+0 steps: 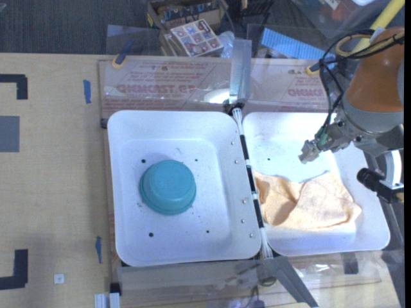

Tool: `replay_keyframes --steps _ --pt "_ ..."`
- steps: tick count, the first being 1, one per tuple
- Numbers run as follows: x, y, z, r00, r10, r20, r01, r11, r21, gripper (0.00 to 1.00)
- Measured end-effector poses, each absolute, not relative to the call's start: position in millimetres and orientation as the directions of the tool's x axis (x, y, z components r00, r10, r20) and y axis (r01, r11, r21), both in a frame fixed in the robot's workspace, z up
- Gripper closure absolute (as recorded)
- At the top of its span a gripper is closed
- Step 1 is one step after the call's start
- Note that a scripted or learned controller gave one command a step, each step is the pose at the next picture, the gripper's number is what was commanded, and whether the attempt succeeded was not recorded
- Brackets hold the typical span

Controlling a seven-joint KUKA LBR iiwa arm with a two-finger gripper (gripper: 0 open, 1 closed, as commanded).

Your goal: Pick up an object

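Note:
A teal upturned bowl rests in the middle of the left bin. A crumpled orange cloth lies along the front half of the right bin. My gripper hangs over the right bin, just above the cloth's far edge, at the end of the grey arm with its orange band. Nothing shows between its tips.
A metal divider runs between the two bins. Clear plastic sheeting lies behind them, with boxes and clutter on the floor beyond. Wooden bench top stretches to the left, marked with black tape.

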State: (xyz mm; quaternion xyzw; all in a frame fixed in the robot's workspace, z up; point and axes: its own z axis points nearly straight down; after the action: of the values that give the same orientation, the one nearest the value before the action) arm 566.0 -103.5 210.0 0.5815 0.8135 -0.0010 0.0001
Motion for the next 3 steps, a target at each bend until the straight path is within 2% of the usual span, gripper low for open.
replay_keyframes --steps 1,2,3 --pt "598.4 -97.3 246.0 -0.473 0.881 -0.003 0.881 0.473 0.0 1.0" --pt "598.3 -97.3 245.9 -0.473 0.881 -0.002 0.881 0.473 0.0 0.0" --pt "568.9 -97.2 130.6 -0.418 0.908 0.002 0.908 0.418 -0.003 0.0"
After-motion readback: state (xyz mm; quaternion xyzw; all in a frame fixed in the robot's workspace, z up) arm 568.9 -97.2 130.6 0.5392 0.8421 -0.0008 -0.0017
